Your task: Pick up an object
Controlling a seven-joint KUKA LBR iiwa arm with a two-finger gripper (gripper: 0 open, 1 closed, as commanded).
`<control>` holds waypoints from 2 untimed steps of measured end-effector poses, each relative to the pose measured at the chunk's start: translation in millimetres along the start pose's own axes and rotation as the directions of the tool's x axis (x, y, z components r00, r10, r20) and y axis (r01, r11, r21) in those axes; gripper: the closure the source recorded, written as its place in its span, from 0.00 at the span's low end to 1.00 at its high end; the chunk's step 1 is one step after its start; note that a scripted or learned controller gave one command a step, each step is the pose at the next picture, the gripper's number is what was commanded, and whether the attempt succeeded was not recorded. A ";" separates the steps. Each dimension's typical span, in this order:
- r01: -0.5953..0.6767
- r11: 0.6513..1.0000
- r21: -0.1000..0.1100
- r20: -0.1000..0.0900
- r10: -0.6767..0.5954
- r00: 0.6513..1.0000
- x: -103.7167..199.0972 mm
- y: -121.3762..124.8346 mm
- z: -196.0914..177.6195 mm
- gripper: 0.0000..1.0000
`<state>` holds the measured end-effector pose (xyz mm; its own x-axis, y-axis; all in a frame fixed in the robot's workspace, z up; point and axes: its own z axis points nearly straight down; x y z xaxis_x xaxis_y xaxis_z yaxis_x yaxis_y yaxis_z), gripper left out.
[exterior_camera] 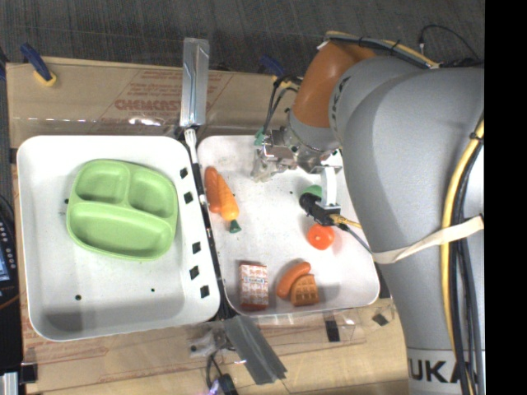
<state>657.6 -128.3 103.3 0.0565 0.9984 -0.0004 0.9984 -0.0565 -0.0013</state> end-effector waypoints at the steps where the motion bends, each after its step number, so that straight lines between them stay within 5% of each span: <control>1: 0.189 0.982 0.000 0.000 -0.189 0.982 71.8 -4.1 -86.9 0.00; 2: 0.329 0.944 0.004 -0.001 -0.329 0.944 97.6 -111.3 -85.4 0.00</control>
